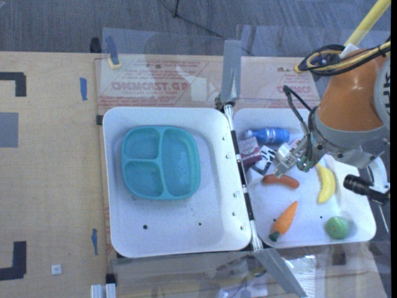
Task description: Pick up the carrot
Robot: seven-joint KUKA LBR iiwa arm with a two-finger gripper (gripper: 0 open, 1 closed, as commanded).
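The carrot (pixel 284 219) is orange with a green stub at its lower end. It lies slanted on the floor of the right bin (pixel 310 238), near the front edge, with nothing touching it. My gripper (pixel 293 161) hangs over the middle of that bin, well behind the carrot. It is just above a small orange-red sausage (pixel 280 180). The arm's orange band and grey wrist reach in from the right and cover the bin's back right part.
A yellow banana (pixel 325 184) and a green fruit (pixel 337 227) lie right of the carrot. A blue bottle (pixel 268 135) and a dark packet (pixel 250 152) sit at the bin's back left. The left bin (pixel 186 228) holds a teal divided plate (pixel 160 162).
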